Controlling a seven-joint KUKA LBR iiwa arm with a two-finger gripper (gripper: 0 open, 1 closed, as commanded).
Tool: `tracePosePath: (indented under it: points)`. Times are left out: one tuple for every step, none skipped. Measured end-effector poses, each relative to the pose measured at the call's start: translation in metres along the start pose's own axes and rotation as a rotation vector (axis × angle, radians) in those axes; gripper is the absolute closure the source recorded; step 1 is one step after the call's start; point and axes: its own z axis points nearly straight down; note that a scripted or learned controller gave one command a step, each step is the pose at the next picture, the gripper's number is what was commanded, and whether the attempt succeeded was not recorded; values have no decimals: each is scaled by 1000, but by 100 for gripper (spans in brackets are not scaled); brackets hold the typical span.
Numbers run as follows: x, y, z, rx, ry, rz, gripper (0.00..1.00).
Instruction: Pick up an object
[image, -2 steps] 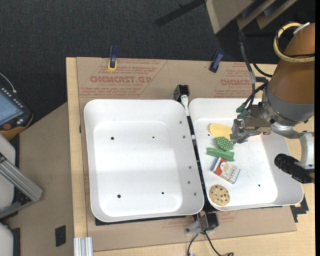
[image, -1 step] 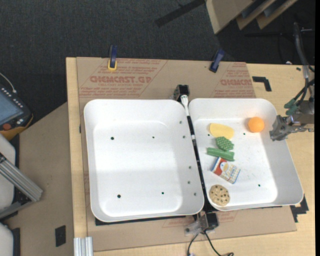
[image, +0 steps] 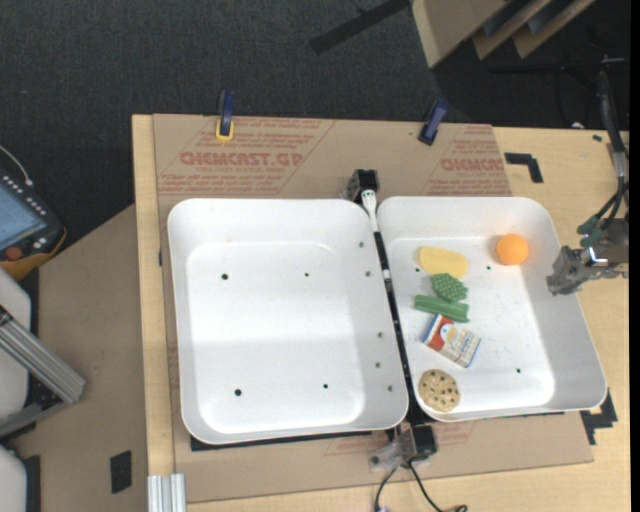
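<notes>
Still pre-grasp: gripper (image: 566, 272) at right bin's (image: 575, 352) right rim, grasp state impossible to tell, nothing visibly held. Nearest target: orange ball (image: 512, 250), just left, inside the bin. Next, probably: move over ball, descend, close.

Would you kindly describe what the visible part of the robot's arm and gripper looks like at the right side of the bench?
The gripper is a small grey metal assembly with darker, blocky parts, seen beside the rim of the right bin. Thin dark cables run up from it along the right of the view. The picture is too coarse to make out any markings on it.
</notes>
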Motion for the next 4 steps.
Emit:
tracePosePath:
  points:
    - [64,33,6,-5,0,-9,100]
    - [18,5,66,1,-1,1,100]
    - [144,29,-38,-17,4,-19,100]
    - [200,-1,-93,-11,3,-11,100]
